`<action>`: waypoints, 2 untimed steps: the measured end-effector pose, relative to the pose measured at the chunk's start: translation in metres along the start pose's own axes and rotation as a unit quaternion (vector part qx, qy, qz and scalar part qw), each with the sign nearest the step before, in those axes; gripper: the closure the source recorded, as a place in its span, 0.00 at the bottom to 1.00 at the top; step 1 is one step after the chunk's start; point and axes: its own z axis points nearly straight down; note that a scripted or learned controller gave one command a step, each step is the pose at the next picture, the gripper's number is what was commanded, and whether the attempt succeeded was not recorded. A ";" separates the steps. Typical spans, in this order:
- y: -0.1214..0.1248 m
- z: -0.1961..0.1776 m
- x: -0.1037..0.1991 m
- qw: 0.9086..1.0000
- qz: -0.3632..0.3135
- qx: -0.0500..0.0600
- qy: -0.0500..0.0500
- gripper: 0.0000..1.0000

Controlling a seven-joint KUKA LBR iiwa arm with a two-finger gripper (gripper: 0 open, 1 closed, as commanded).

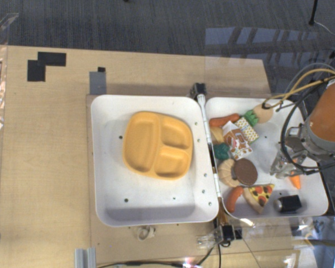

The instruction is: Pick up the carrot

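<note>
The fingers (288, 169) hang low in the right bin (318, 197), and I cannot tell how wide they stand. The carrot (295, 179) lies just beneath them, touching or nearly so. A yellow divided plate (156, 144) sits in the left bin (109, 200) on the wooden desk (44, 166).

The counter (56, 166) is pale tan wood with black blocks (44, 65) near its far left corner; both bins are plain white – the left bin (109, 205) carries a yellow-orange sectioned tray (156, 144); the right bin (318, 197) holds a mixed lot – an orange carrot (295, 180), a brown-and-cream cookie (240, 172), a pizza slice (259, 194) with red dots on yellow, a red-orange sausage (233, 196), a black block (289, 203), a green piece (251, 118); the arm (326, 119) shows orange above grey.
</note>
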 end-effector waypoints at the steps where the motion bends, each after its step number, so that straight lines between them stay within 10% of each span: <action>1: 0.000 0.001 0.000 1.000 0.000 -0.001 0.000 0.00; 2: 0.041 0.013 0.026 0.988 -0.156 -0.005 0.001 0.00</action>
